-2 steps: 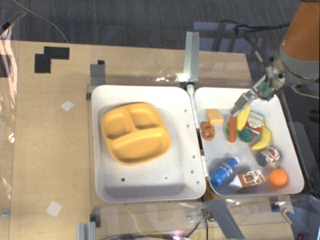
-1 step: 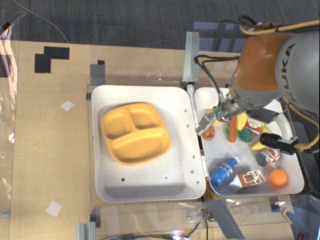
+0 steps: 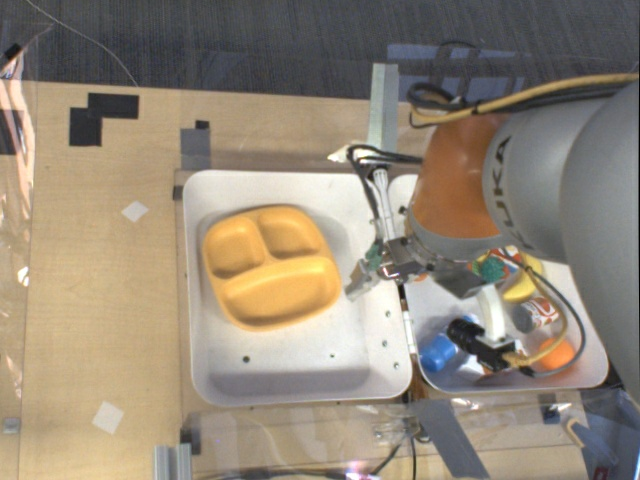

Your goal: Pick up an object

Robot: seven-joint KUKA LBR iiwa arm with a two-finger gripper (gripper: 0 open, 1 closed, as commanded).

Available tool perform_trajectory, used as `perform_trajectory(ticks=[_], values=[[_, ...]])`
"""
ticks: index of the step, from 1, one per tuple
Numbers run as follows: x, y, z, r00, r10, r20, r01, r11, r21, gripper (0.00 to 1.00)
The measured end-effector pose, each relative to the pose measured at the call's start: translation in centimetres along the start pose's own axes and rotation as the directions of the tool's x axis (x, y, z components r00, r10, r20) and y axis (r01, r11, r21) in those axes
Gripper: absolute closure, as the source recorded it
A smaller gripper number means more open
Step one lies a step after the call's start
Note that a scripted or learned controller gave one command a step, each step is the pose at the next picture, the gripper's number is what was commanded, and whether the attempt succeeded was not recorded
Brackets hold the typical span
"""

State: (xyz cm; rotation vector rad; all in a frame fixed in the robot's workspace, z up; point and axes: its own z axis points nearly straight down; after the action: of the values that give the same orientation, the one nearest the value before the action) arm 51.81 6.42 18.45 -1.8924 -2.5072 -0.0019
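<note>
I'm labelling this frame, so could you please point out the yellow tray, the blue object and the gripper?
Yellow tray point(image 3: 270, 266): camera view, on the ridge between its compartments.
Blue object point(image 3: 438, 353): camera view, on its top.
Gripper point(image 3: 362, 278): camera view, at its fingertips.

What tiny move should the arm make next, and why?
Probably ease the arm toward the right bin. The small items are piled there, the blue one nearest, while the gripper hangs above the wall between the bins. The left bin holds a wide yellow divided plate, likely harder to grasp.
</note>
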Motion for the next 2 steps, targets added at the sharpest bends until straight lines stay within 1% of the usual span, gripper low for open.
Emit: perform_trajectory(ticks=[1, 2], values=[[-8.1, -3.8, 0.0, 0.986, 0.168, 0.003, -0.168, 0.986, -0.003, 0.0], [4.8, -1.9, 0.0, 0.943, 0.332, -0.003, -0.332, 0.943, 0.0, 0.0]])
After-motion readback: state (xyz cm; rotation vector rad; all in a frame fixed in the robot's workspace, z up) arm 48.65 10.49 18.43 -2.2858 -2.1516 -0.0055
